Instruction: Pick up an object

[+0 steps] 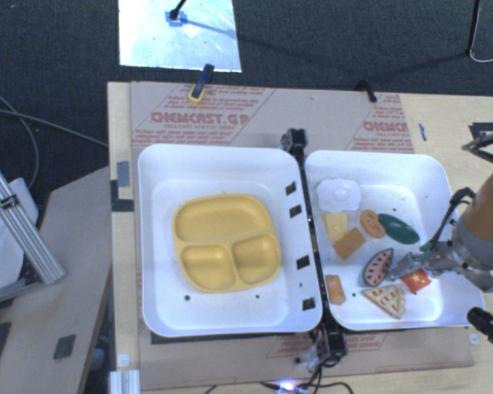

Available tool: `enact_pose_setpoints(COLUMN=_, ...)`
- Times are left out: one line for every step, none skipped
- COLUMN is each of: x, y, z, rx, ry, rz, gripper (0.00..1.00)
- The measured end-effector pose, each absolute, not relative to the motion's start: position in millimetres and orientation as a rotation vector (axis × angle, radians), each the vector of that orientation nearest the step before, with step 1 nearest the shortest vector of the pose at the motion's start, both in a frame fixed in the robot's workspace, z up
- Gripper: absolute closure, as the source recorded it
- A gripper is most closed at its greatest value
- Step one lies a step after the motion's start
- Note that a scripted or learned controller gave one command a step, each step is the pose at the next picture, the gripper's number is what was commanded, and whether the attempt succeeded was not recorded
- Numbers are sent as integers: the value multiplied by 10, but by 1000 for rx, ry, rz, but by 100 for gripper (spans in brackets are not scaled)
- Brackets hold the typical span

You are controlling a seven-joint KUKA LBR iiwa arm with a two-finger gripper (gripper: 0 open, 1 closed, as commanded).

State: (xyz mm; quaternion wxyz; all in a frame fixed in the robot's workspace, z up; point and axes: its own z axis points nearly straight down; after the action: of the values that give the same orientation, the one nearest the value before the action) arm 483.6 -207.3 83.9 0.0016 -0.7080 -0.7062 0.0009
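Observation:
My gripper (412, 263) reaches in from the right and hangs low over the right bin (431, 175). It is just right of a watermelon slice (378, 266) and just above a small red piece (416, 282). I see nothing held in it. A pizza slice (385, 300) lies in front of them. Further back in the same bin are a green piece (398, 229), an orange round (371, 223), a tan block (349, 243), a yellow cheese block (335, 222) and a white piece (338, 194). A small orange piece (335, 289) sits by the bin's left wall.
The left bin (160, 179) holds a yellow divided plate (227, 241). A black divider with clips (306, 236) runs between the bins. The cardboard sheet (230, 117) lies under both bins. The arm's body (486, 236) covers the right bin's right edge.

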Motion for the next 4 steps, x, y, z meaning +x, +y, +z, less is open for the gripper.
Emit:
enact_pose_setpoints(x=5396, y=-1553, z=848, rx=-2212, ry=-2235, rz=-7, gripper=0)
enact_pose_setpoints(x=4843, y=-1177, z=836, rx=-2215, ry=-2220, rz=1, gripper=0)
enact_pose_setpoints(x=4878, y=-1203, z=949, rx=-2221, ry=-2225, rz=-4, gripper=100)
enact_pose_setpoints(x=5173, y=-785, z=1898, rx=-2216, ry=-2238, rz=-12, gripper=100)
